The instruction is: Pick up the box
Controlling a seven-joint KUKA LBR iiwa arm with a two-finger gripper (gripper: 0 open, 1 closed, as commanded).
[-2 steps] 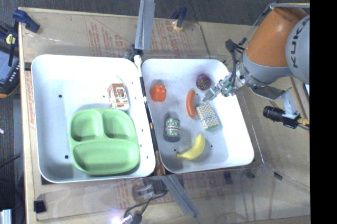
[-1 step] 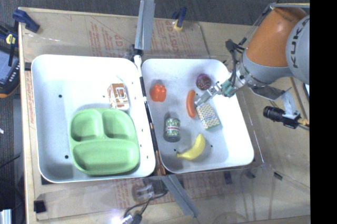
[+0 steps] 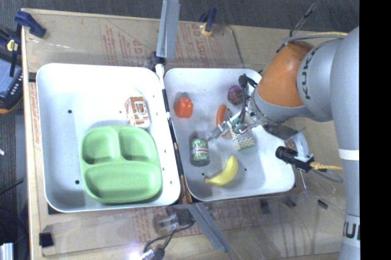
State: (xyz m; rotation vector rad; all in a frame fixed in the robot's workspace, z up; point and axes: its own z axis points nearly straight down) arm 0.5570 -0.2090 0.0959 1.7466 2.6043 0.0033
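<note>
A small box with a checkered pattern (image 3: pixel 245 140) lies in the right bin (image 3: pixel 275 176), near its middle right. My gripper (image 3: pixel 234 126) hangs right over the box's upper left corner, reaching in from the grey arm with the orange band (image 3: pixel 282 82). Whether it touches the box is unclear, since the wrist hides the contact. Another small orange and white carton (image 3: pixel 137 111) lies in the left bin (image 3: pixel 61 88), just above a green divided tray (image 3: pixel 121 164).
The right bin also holds a red pepper (image 3: pixel 182 107), a carrot (image 3: pixel 220 113), a dark purple fruit (image 3: pixel 236 94), a green can (image 3: pixel 199 151) and a banana (image 3: pixel 223 171). The carrot and the can lie close to the gripper's left.
</note>
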